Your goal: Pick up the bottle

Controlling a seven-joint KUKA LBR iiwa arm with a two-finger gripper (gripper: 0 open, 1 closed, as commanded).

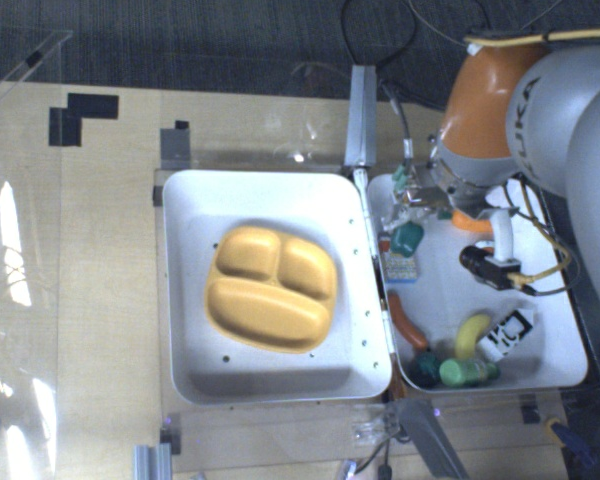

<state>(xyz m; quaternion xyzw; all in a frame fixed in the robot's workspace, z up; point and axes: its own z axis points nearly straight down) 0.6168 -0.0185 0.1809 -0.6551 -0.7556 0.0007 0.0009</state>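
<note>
I see the tool [410, 196] low over the back left corner of the right bin [570, 373], at the end of the grey arm [570, 108] with its orange band. From this high angle I cannot tell if the tool is spread or pressed together, and I see nothing held in it. A small teal object [408, 236] lies just below it, so I think the tool aims there and not at the target.

The bottle [468, 371], as I judge it, is the green one lying on its side at the front wall of the same bin, well apart from the tool. A banana [468, 334] touches it from above, and a black and white box [506, 334] lies just beside the banana, so this corner is crowded and the grasp will be tight.

The left bin [185, 298] carries 1 yellow sectioned tray [272, 286]. On the arm I can read part of "KUKA". The box print is too small to read.
</note>
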